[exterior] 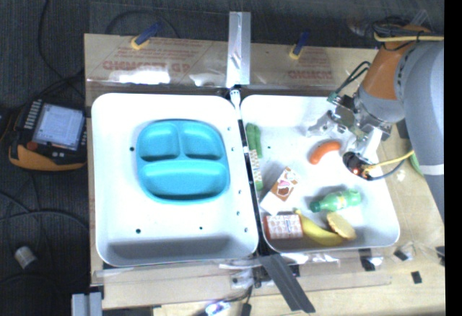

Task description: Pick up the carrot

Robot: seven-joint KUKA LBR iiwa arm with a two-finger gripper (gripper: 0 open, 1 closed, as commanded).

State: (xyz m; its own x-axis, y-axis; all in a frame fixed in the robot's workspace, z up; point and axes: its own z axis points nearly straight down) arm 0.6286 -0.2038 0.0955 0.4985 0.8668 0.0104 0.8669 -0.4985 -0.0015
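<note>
The carrot [324,152] is a short orange piece lying in the upper middle of the right bin [390,231]. My gripper [342,135] hovers just above and to the right of it, close to the bin's far right corner. It stands open, with one silver finger [317,125] reaching left above the carrot and the other [371,140] to the right. Nothing is between them. The carrot rests on the bin floor, just below the gripper and apart from the other items.
Also in the right bin: a green vegetable [253,143] along the left wall, a small carton [282,185], a green bottle [336,200], a banana [316,231], a tan slice [341,225] and a brown packet [283,226]. A blue divided plate [181,160] sits in the left bin [115,235].
</note>
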